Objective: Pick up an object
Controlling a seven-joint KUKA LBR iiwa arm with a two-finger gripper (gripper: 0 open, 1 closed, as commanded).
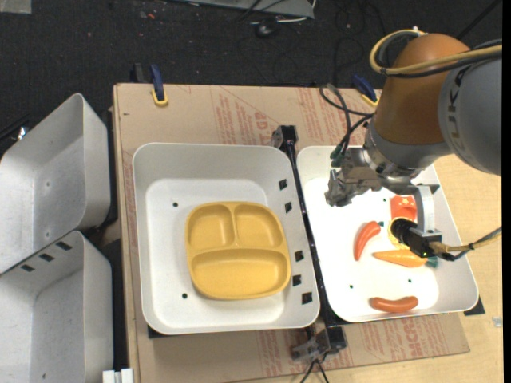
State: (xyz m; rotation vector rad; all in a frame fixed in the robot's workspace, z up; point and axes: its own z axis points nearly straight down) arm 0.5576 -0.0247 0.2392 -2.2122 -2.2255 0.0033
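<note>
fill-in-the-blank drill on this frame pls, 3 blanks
1. The yellow tray lies in the ___ bin.
2. The tool hangs over the ___ bin.
3. The sausage lies nearest the right bin's ___ edge.

Missing words: left; right; bottom

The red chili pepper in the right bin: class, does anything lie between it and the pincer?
Nothing visible does. The pincer hangs over the right bin's bare upper-left floor; the red chili pepper lies just below and right of it, across bare white floor.
</note>
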